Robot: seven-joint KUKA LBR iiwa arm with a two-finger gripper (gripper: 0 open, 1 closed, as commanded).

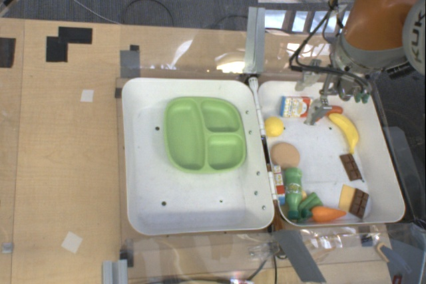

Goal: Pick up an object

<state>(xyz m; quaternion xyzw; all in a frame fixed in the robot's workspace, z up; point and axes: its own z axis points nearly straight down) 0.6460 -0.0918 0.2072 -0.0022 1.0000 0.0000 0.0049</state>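
My gripper point(321, 110) hangs over the back of the right bin point(383, 163), below the arm's orange band point(379, 10). It is between a small white and blue carton point(295, 106) on its left and a yellow banana point(346, 131) on its right. A small red thing point(335, 110) peeks out just beside it. Further forward in that bin lie a yellow lemon point(274, 126), a brown oval piece point(285, 155), a green bottle point(293, 183), a carrot point(326, 213) and a chocolate bar point(351, 167). I see nothing held in the gripper.
The left bin point(143, 203) holds a green divided plate point(204, 134). A yellow and brown block point(354, 200) and a green vegetable point(305, 204) crowd the right bin's front corner. A metal frame point(254, 43) stands behind the bins, where cables trail from the arm.
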